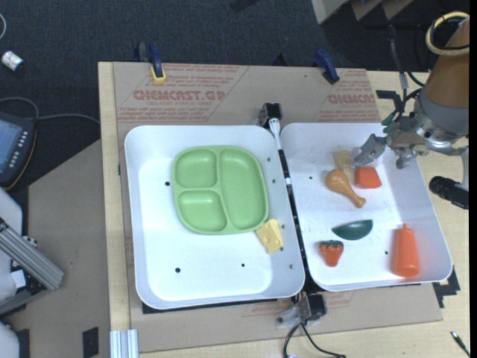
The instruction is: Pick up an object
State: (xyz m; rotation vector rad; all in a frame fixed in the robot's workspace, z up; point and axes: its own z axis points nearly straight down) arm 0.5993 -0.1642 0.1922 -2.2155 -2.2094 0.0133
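- Two white bins side by side on the bench: left bin (pixel 149 274) bearing a green divided plate (pixel 221 189) and a yellow piece (pixel 270 236) just beside the plate's lower right corner; right bin (pixel 428 222) bearing the small toy foods.
- Grey arm (pixel 447 88) reaching in from the right, gripper (pixel 386 149) low over the upper part of the right bin; impossible to tell whether the pincer is open or closed, nothing seen clearly in it.
- Likely target: small orange-red block (pixel 367 177), directly under the gripper, in the upper middle of the right bin. Probably light, stiff plastic, a little slippery; best taken across two flat opposite sides.
- Tan drumstick (pixel 344 185) touching or nearly touching the block on its left, a possible obstacle for one finger.
- Orange bottle (pixel 405 251) near the lower right wall, well apart.
- Dark green slice (pixel 352 230) and red strawberry (pixel 332 252) lower in the same bin, not in the way.
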